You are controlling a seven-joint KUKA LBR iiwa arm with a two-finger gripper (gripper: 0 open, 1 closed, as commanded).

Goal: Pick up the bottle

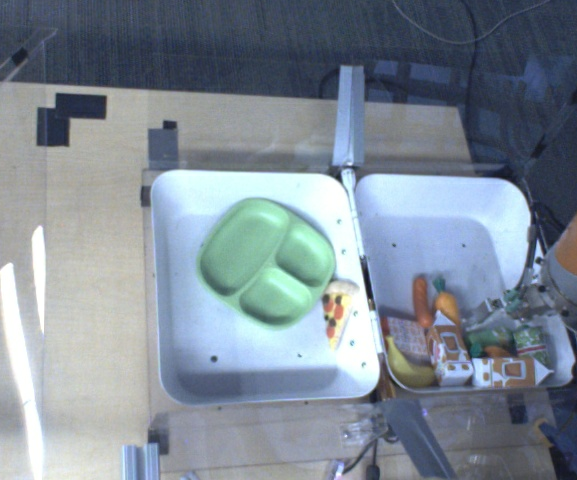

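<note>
I saw the gripper low over the right bin's clutter; grip state unclear. Bottle unidentified — I judged centring before closing essential.

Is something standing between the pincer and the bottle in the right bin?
Nothing visible does. The pincer hangs just above the green bottle in the right bin. Small cartons crowd the bottle's near side, touching or almost so.
</note>
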